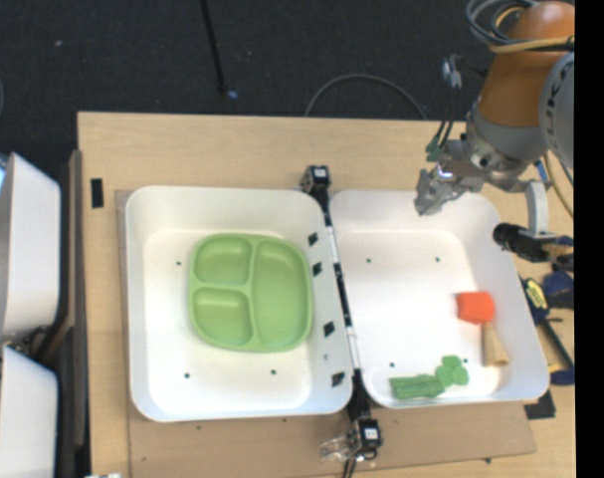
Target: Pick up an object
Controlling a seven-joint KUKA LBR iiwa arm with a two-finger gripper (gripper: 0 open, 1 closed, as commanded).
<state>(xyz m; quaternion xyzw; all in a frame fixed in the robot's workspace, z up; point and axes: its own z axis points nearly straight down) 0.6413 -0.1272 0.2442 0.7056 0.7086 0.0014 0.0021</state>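
The hand (pixel 433 195) hangs over the far edge of the right bin (pixel 401 297), holding nothing; how far open, I cannot tell. The orange block (pixel 475 307) lies toward the bin's near right corner, well apart from it.

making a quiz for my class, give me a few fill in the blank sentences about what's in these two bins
1. The green divided plate lies in the ____ bin of the view.
2. The orange block lies in the bin on the view's ____.
3. The gripper hangs over the ____ edge of the right bin, away from the objects.
4. The green toy lies near the right bin's ____ edge.

Missing words: left; right; far; near
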